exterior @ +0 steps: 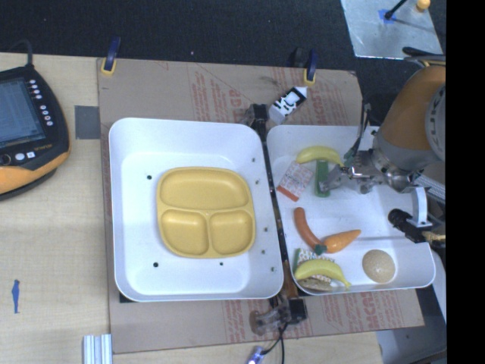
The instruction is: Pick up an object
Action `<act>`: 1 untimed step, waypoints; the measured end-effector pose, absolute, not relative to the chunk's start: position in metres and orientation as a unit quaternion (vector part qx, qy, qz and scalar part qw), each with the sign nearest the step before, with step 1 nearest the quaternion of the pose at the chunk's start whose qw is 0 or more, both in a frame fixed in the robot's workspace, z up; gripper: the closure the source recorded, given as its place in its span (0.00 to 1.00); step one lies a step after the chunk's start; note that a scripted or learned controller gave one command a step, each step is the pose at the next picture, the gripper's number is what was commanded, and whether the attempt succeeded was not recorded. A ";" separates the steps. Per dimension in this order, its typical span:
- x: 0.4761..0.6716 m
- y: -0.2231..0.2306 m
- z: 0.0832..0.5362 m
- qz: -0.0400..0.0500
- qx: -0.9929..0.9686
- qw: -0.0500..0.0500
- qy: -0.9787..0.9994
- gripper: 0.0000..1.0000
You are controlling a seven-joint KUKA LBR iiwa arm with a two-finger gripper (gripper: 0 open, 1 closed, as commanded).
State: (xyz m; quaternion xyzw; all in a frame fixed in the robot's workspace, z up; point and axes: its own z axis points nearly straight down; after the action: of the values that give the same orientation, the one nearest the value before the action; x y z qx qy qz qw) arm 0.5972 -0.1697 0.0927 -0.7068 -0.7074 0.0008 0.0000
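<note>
Your claw (pixel 327 179) hangs low in the right bin (pixel 394 283), beside a banana (pixel 318 155); you cannot tell its grip. A sausage (pixel 305 226), carrot (pixel 341 240) and ball (pixel 378 265) lie nearer the front.

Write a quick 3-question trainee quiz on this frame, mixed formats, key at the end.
1. True or false: the yellow divided tray lies in the left bin.
2. Multiple choice: what touches the carrot in the right bin? A) the sausage B) the round bread roll C) the green block
3. Fill in: the gripper is low in the right bin, by the green block and just below a ____.

Key: 1 true. 2 A, their ends meet near the bin's middle. 3 banana.
</note>
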 end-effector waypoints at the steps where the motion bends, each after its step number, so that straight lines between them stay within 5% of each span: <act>1: 0.656 -0.100 0.105 0.001 -0.705 0.002 -0.709 0.00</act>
State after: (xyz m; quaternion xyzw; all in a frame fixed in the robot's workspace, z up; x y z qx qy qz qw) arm 0.6565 -0.0996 0.1046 -0.7054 -0.7088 0.0008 0.0017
